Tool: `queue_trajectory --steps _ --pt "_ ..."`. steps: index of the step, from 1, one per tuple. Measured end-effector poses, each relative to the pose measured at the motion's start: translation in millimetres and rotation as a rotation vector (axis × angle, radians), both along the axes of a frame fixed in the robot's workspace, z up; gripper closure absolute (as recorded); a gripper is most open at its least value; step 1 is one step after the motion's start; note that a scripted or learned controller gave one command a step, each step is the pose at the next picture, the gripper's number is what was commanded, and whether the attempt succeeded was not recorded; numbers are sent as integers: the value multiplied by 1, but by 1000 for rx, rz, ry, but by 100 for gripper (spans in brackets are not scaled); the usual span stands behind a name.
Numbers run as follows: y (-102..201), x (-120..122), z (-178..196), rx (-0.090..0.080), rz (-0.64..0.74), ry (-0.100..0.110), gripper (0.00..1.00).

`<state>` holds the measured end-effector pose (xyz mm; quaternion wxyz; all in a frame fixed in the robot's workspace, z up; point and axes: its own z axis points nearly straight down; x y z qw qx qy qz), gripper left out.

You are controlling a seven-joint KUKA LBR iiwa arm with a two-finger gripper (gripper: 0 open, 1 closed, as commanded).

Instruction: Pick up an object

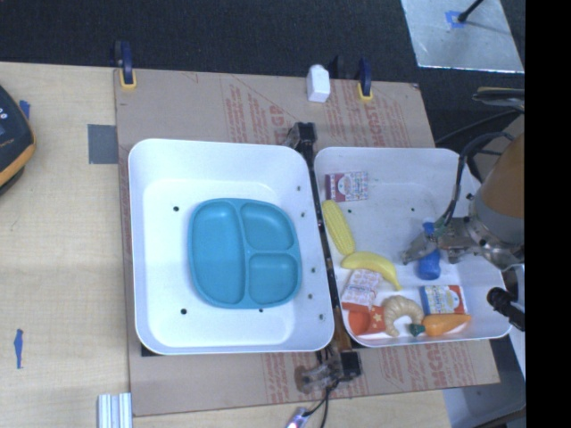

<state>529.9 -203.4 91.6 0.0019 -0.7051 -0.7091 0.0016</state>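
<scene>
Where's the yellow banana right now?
The yellow toy banana lies in the right white bin, near its left wall, just below the yellow corn cob and above a small white packet.

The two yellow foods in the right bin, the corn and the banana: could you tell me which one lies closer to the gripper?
The banana. It lies nearer the bin's middle, toward the gripper, while the corn rests along the bin's left wall, farther away.

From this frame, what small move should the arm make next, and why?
Probably a short straight descent. The pincer sits in the right bin, directly over a small blue object, with bare floor around it and the banana well to its left. Whether it already grips anything is unclear.
</scene>
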Motion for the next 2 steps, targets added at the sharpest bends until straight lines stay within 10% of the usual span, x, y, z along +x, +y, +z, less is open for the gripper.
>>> queue_trajectory --steps 1,2 --pt "-1 0 10 0 2 2 100" --pt "77 31 0 -1 2 -3 100"
